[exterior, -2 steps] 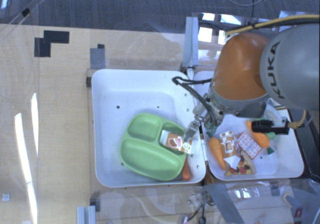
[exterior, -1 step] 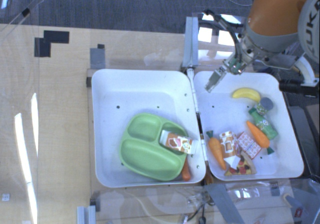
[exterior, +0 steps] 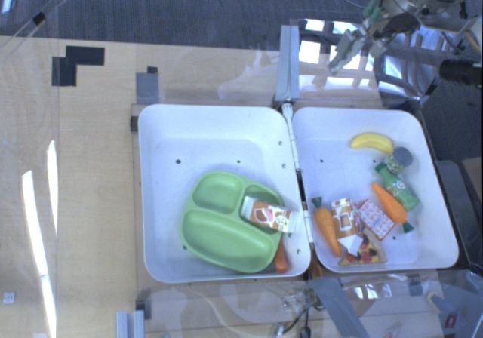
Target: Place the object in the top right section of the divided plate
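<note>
Green divided plastic plate [exterior: 219, 231] already carries a small printed carton [exterior: 266, 215] in its top right section. Pincer [exterior: 349, 48] hovers above the bins, fingers apart, empty; retreat upward without grazing the carton.

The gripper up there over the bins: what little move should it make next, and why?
Probably nothing more than staying raised: the gripper hangs open beyond the bins' far edge, while a small carton already lies in the top right section of the green divided plate.
</note>
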`<state>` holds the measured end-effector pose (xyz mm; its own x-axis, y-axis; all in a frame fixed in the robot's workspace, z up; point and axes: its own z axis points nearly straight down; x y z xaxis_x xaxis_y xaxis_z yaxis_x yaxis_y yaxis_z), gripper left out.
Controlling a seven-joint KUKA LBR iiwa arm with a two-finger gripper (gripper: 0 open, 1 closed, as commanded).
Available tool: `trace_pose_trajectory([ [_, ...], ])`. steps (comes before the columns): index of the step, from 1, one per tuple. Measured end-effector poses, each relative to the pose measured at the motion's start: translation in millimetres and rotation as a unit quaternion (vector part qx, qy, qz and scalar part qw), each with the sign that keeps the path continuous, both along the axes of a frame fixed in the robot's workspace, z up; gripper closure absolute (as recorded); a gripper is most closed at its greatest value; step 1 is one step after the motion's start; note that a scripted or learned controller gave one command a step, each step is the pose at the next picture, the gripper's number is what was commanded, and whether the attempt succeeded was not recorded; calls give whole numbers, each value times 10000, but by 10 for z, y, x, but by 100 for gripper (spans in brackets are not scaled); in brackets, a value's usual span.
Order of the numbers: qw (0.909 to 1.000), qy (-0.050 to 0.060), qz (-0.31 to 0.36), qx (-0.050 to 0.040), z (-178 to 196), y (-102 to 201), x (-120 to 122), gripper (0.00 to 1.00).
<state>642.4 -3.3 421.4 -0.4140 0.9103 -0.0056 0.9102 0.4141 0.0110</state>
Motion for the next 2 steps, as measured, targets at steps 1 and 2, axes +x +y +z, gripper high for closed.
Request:
trace_pose_trajectory([
  [1,9997,5,234,-7,158,-288,271,0],
  [2,9988,-4,495,-14,165,-821,271,0],
])
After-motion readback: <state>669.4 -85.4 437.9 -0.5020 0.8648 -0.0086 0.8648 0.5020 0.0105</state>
